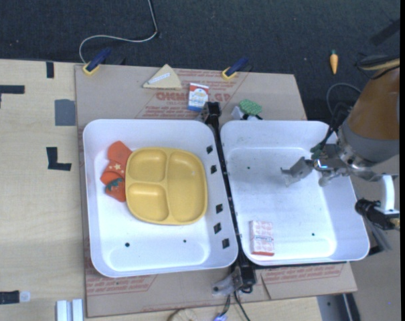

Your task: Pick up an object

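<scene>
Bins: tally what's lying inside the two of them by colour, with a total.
Yellow: 1, the divided plate in the left bin.
Orange: 1, the toy beside that plate.
White and red: 1, the small packet in the right bin.
Total: 3

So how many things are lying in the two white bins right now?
3. A yellow divided plate and an orange toy at its left edge are in the left bin; a small packet lies in the right bin. The plate may hide more.
</scene>
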Available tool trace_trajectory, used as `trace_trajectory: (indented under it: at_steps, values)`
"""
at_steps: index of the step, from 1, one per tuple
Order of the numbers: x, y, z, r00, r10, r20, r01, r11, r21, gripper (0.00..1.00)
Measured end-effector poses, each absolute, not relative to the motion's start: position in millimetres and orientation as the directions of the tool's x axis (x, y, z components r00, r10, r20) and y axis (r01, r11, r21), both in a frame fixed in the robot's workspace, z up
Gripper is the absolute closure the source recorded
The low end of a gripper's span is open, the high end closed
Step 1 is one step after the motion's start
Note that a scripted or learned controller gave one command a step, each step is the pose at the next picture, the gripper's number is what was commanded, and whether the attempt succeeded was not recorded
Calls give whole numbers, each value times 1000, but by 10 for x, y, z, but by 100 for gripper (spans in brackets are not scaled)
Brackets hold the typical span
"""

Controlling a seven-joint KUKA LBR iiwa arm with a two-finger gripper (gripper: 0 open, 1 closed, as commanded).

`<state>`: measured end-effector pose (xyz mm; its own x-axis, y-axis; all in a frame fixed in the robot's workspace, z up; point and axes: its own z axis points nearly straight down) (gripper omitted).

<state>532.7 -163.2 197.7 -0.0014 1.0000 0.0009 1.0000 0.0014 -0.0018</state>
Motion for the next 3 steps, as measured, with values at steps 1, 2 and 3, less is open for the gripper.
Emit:
trace_trajectory:
  at_steps: [1, 2, 3]
  values:
    - [5592, -1066, 865, -2, 1000, 1, 1000, 2, 3, 0]
    - [6066, -972, 861, -2, 1000, -1, 1000, 2, 4, 0]
    - [6592, -998, 853, -2, 1000, -2, 1000, 2, 2, 0]
